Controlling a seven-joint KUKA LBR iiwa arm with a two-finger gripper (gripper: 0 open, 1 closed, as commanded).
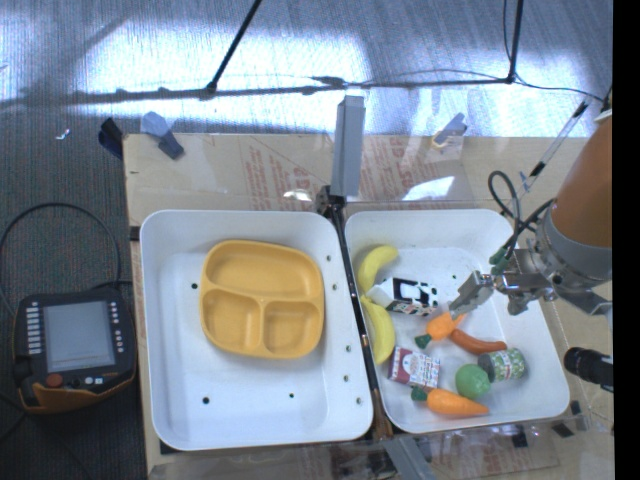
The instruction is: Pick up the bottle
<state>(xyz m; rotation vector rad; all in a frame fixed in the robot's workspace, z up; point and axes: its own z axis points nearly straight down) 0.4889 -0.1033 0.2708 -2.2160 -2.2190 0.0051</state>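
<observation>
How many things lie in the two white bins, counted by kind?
Yellow plastic divided tray: 1
Yellow bananas: 2
Orange carrots: 2
Black-and-white milk bottle: 1
Red pepper: 1
Red carton: 1
Green ball: 1
Green-lidded can: 1
Total: 10

Left bin [170, 408] holds a divided tray [264, 298], toward its far side. Right bin [545, 388] holds two bananas [377, 298] at its left wall, the bottle [404, 296] just right of them, carrots [452, 402], a carton [414, 368] and a can [503, 364] nearer. Gripper [470, 298] is above the right bin, right of the bottle.
</observation>
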